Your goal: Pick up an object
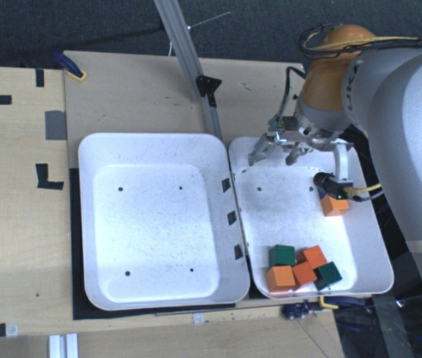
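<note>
We see the gripper point(276, 153) above the far edge of the right bin point(371, 253), its fingers apart and holding nothing. Orange and green blocks point(305, 273) lie at the bin's near edge, and one orange block point(335, 206) lies by its right edge.

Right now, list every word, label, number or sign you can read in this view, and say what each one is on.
Readable text: none anywhere in this view.
Black tape marks on the bench: plain shapes, not letters.
Left bin and right bin: only small dark dots, no print.
Coloured blocks: blank faces.
</note>
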### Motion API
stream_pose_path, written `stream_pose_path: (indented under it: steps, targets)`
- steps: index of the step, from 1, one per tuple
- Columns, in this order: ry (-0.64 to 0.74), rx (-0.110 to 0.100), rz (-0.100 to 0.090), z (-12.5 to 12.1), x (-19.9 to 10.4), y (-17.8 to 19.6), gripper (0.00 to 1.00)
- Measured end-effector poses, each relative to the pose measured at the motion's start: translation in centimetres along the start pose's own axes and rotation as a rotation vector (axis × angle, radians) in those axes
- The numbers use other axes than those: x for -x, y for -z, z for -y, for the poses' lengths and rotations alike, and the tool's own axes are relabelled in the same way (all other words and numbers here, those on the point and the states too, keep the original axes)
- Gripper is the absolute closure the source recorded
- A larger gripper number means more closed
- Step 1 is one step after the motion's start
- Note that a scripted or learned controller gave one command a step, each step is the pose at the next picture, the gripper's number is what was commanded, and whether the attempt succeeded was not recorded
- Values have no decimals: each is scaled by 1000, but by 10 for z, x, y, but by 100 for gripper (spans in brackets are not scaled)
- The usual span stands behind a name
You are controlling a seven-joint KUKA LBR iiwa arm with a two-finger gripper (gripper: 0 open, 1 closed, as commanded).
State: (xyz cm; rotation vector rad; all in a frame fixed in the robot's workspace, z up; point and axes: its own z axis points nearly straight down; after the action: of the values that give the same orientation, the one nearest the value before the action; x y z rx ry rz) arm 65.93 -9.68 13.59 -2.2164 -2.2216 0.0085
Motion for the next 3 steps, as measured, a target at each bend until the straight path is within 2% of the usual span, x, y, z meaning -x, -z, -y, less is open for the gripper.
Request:
stream_pose_path:
  steps: [1,2,3]
  targets:
    - [0,-1,0,1,-1,-48,0]
    - [2,3,-1,0,-1,-35,100]
    - [0,11,-1,2,-2,28,100]
